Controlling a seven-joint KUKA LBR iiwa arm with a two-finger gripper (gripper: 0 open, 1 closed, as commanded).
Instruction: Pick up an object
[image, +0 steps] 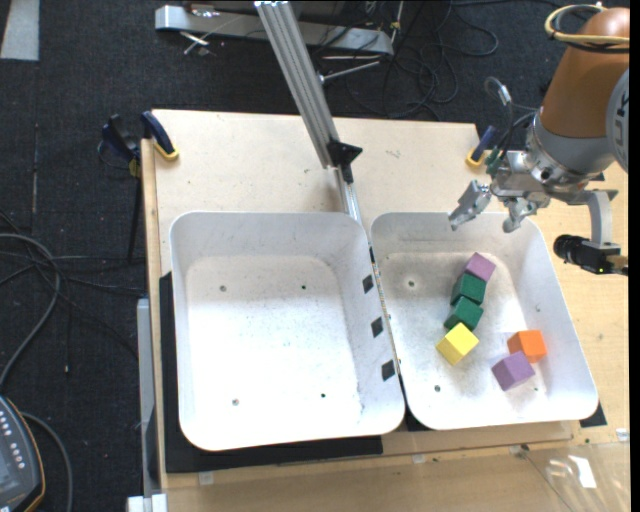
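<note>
The right bin (420, 400) holds several small blocks: a pink-purple one (481, 266), two green ones (468, 289) (463, 313), a yellow one (458, 343), an orange one (527, 344) and a purple one (513, 371). My gripper (490, 210) hangs above the bin's far rim, up and slightly right of the pink-purple block. Its two fingers are spread apart with nothing between them.
The left bin (200, 250) lies beside the right one. A slanted metal bar (310, 90) runs down to the divide between the bins. Clamps sit at the bench's far left (155, 135) and far right (482, 147) corners.
</note>
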